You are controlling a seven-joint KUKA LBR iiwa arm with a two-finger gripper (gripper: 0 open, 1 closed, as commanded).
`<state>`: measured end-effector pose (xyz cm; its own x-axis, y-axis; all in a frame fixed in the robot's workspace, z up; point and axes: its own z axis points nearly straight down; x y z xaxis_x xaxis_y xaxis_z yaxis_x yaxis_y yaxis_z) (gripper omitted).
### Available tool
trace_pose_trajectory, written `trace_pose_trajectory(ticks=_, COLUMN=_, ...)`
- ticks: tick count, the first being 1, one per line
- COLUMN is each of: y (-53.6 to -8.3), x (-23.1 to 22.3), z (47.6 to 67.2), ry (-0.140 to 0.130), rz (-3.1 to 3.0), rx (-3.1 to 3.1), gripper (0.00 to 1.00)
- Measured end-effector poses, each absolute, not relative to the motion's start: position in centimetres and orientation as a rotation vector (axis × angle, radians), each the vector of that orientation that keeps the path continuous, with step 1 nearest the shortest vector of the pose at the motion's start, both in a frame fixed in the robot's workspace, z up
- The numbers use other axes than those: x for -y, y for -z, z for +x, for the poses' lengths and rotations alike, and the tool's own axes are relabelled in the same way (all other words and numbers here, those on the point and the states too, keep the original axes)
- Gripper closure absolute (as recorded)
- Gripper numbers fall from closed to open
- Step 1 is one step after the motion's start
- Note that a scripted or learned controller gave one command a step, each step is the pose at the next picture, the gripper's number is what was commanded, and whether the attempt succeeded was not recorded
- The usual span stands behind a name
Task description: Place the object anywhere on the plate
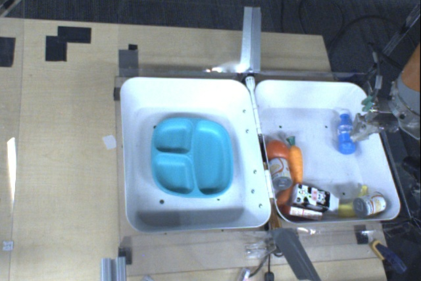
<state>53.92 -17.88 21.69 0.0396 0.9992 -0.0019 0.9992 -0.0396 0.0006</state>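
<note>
My hand at right-centre of frame, just beside the small blue bottle, which lies to its left in the right bin. Can't tell whether I grip it. Bottle stands roughly top-to-bottom in frame: translucent blue, pale cap. Blue plate sits well left, in the left bin.

Blue plate in left bin; fingers perhaps touching blue bottle.

Grey arm entering from the right, tool low at the right side
</note>
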Motion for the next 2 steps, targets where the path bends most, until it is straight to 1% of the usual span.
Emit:
trace_pose_trajectory(ticks=1, y=-20.4, x=9.0, z=56.5, ry=0.002, rz=2.437, rx=-1.983, gripper=1.0)
trace_pose_trajectory(ticks=2, y=-26.1, x=4.1, z=63.0, ry=0.001, rz=2.65, rx=-1.685, gripper=1.0)
